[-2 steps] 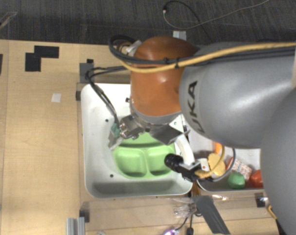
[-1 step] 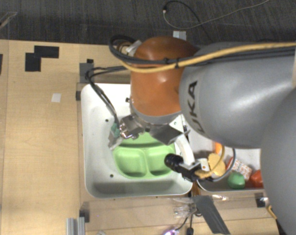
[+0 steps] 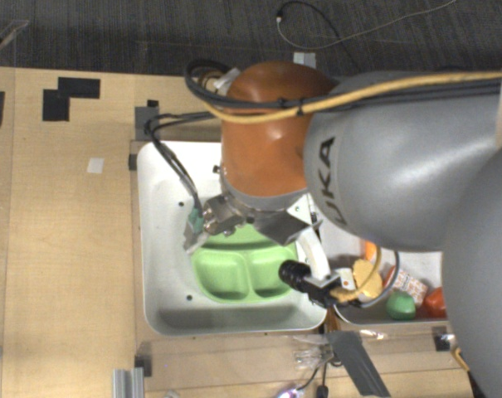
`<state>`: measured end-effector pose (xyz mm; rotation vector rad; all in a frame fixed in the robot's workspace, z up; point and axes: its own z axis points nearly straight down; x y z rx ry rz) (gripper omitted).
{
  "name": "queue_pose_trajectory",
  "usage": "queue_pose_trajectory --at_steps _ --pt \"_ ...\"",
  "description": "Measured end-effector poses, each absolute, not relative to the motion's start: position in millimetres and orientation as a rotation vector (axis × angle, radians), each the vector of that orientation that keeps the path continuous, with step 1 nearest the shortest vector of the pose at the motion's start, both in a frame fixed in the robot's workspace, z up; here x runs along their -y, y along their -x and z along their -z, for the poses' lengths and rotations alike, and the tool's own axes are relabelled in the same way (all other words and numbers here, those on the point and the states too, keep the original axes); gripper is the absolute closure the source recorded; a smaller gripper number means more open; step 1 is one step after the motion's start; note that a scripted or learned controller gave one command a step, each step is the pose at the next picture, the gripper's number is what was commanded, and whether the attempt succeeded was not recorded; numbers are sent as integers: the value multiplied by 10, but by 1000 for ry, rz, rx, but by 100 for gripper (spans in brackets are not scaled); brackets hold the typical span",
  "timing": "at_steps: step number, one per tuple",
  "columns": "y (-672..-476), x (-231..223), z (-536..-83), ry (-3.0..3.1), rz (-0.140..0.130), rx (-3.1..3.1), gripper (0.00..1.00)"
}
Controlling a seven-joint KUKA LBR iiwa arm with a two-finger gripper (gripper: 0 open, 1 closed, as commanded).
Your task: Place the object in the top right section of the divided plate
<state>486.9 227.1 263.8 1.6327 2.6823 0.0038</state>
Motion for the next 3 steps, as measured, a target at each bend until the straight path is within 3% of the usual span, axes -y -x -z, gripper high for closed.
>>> queue_pose_trajectory --at_steps 1,2,3 --pt "-4913 -2203 -3665 -1932 -7 -2474 0" --pt "-4877 -2159 -2187 -2068 -1 -2365 0" --pt "-4869 -2244 -2830 -2394 -4 -2033 0"
